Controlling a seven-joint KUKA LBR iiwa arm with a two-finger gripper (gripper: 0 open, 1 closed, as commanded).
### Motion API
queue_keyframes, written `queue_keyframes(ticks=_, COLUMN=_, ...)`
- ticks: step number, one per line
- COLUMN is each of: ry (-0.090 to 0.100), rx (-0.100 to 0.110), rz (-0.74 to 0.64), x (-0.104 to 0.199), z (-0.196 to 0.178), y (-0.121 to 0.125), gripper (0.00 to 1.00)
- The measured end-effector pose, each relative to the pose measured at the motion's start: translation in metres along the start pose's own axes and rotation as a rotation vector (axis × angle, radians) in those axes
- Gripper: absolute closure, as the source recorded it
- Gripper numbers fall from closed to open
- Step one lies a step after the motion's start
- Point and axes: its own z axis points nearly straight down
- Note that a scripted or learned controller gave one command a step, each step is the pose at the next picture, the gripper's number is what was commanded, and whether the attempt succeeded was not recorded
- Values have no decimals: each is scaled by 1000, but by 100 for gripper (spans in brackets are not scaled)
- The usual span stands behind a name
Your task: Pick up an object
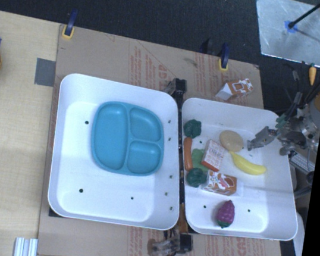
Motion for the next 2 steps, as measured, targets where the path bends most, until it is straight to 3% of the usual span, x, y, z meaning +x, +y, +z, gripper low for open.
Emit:
queue_keyframes(ticks=1, ry=-1, rx=-14, rz=1, x=31, z=100, y=-61, gripper=0)
queue_keyframes(ticks=2, ry=-1, rx=-1, rz=-2, x=86, z=116, y=-4, gripper=0)
